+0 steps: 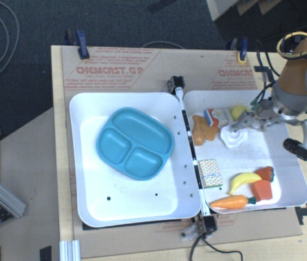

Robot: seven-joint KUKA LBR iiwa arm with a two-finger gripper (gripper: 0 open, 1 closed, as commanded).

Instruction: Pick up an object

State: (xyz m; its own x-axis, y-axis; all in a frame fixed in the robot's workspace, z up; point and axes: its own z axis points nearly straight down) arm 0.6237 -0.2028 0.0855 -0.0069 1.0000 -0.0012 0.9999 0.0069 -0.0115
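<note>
- Two shallow white bins are set side by side on the bench: the left bin fills the middle of the frame, the right bin sits at centre right, probably so that one serves as source and the other as a place to drop things.
- A blue divided plate lies flat in the left bin, well apart from the small items.
- The arm is reached in from the upper right, placed over the upper part of the right bin, where the items are crowded.
- The gripper is lowered onto a white object at upper centre of the right bin; whether it is released or clenched cannot be told, and no grasp can be claimed.
- The white object looks small, pale and rounded, nearly merging with the bin floor; a brown toy lies just beside it to the left.
- A banana, a carrot and a red block are gathered at the bin's lower edge.
</note>
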